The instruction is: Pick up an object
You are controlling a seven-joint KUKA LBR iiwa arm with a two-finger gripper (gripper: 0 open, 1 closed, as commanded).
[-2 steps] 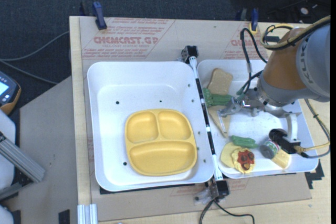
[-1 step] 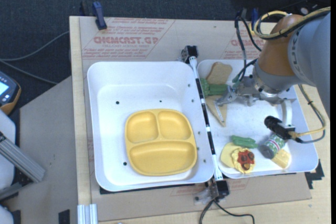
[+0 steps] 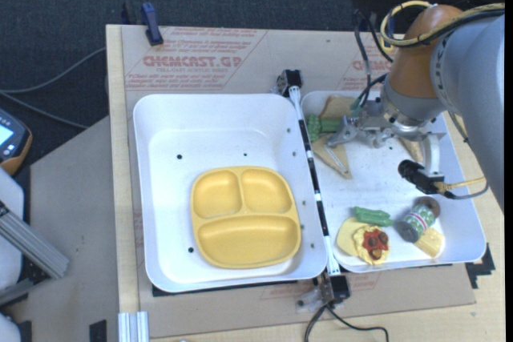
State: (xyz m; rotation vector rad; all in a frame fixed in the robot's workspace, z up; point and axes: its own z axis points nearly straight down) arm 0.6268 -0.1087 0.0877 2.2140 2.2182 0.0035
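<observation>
- Arm (image 3: 449,52) comes in from the right and hangs over the back half of the right bin (image 3: 473,240), wrist pointed down at the clutter there.
- The tool (image 3: 370,132) sits low among the stuff at the back-left of that bin. Honestly can't tell how it's set from this angle, the wrist body covers too much, and I don't see anything clearly pinched in it.
- Right under and beside it: a tan wedge-looking piece (image 3: 333,158) lying flat near the divider, plus a small green item (image 3: 319,126) tucked in the back corner. Either could be the target, can't say which.
- Front of the same bin has 4 more candidates: a green pod thing (image 3: 370,215), a yellow piece with red on top (image 3: 365,244), a little can (image 3: 418,219) lying on its side, and a pale yellow chunk (image 3: 433,243) touching the can.
- Left bin (image 3: 148,172) just holds a yellow divided plate (image 3: 243,216) with 3 compartments, well apart from the arm.
- My read: it's at the reach/grasp step, nothing lifted yet.
- Next move needs a proper close on the wedge or the green bit, then a straight lift. The wedge lies flat and thin, so it could easily slip out or just get shoved around.
</observation>
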